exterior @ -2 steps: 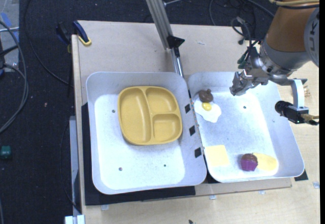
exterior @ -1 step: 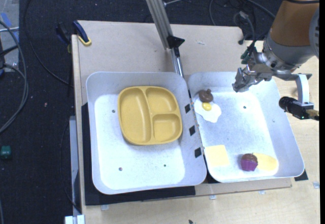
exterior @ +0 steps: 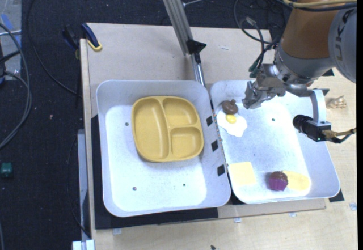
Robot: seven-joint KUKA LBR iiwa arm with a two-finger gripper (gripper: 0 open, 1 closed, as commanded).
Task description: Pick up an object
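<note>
My gripper hovers near right bin's far-left corner; brown lump lies just left of it. Finger state: can't tell.

The grey two-finger gripper hangs over the far left part of the shallow white right-hand bin. Just left of it and slightly nearer the camera lies the small brown lump, touching the far edge of the white-and-yellow toy fried egg — both close to the gripper. Well nearer the camera than the gripper, the pale yellow square slice lies in the same bin, with the small purple lump to its right, resting against the yellow flat piece. Far left of the gripper, the shallow white left-hand bin holds the yellow three-compartment plastic tray
</note>
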